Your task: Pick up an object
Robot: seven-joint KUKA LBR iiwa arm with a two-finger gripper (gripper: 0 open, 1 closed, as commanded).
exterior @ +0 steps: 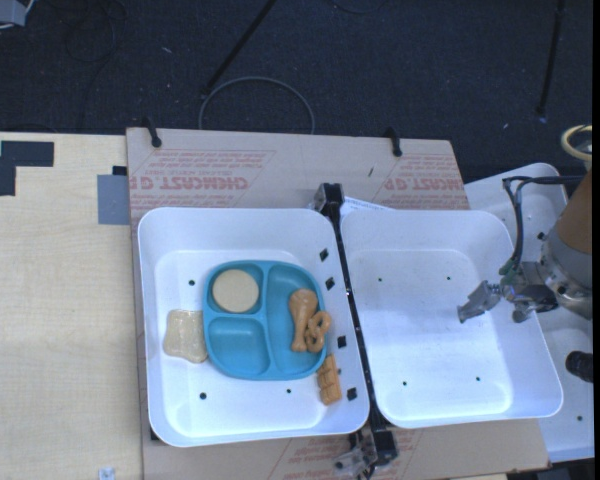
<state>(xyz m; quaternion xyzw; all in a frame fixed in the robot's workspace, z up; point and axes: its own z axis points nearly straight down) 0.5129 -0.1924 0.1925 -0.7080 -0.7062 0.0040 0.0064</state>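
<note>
The arm (pixel 578 230) enters from the right edge of the view, with its orange band above the grey wrist (pixel 563 273). The gripper (pixel 497 303) extends leftward from the wrist at a slight downward slant. Its two fingers (pixel 474 307) stand parted, one pointing further left than the other. Nothing lies between them.
</note>
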